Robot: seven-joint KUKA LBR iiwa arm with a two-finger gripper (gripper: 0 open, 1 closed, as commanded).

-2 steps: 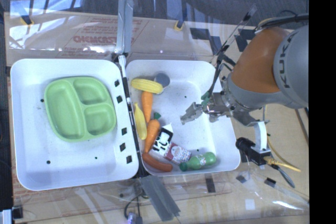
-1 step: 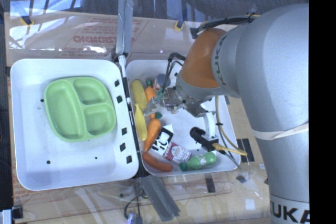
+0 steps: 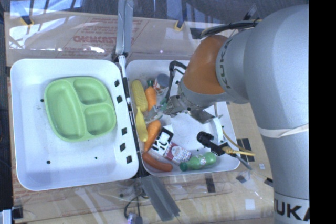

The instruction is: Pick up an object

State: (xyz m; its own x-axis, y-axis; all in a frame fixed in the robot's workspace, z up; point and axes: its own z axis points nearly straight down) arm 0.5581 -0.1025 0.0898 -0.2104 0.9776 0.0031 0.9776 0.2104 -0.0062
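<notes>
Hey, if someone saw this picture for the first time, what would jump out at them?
The big grey arm with its orange band fills the right side, reaching down into the right bin over a jumble of toy food. In the left bin lies a bright green divided plate, alone.

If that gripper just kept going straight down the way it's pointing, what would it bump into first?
Most likely the orange carrot lying beside the yellow corn in the right bin. The gripper hangs just above that cluster, though depth is hard to judge from this slanted view.

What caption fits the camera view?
KUKA arm's gripper reaches into the right bin of toy food; green divided plate beside.
</notes>
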